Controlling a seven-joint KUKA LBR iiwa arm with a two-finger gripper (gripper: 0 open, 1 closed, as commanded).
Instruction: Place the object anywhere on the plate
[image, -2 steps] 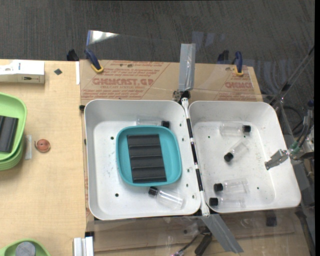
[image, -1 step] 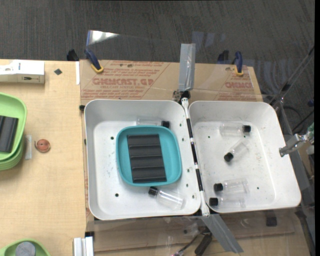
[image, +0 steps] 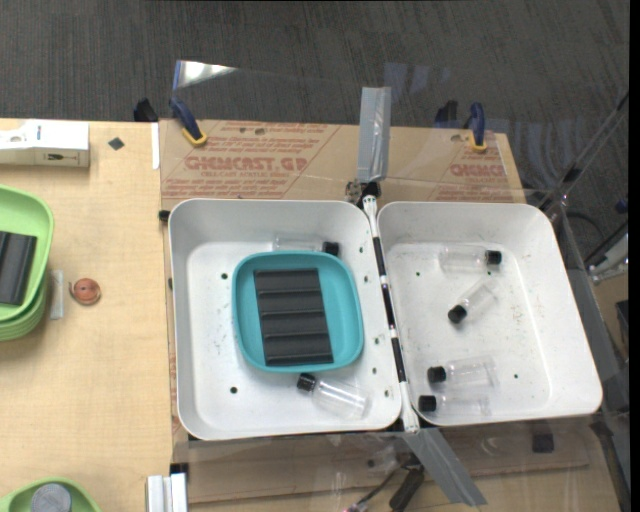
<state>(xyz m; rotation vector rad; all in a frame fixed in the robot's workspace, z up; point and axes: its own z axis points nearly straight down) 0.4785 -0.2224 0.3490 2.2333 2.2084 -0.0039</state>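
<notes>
A teal plate (image: 345, 300) with a dark ribbed insert lies in the middle of the left bin (image: 200, 330). Just below its front edge, a clear vial with a black cap (image: 330, 392) lies on the bin floor. Another clear vial (image: 303, 245) rests against the plate's far edge. In the right bin (image: 555, 320), several more clear black-capped vials are scattered: one near the back (image: 470, 262), one in the middle (image: 470, 302), and two close together at the front left (image: 460, 375).
A cardboard sheet (image: 260, 160) held by clamps lies behind the bins. On the wooden bench to the left are a green tray (image: 30, 230), a small orange disc (image: 86, 291) and a white box (image: 45, 145).
</notes>
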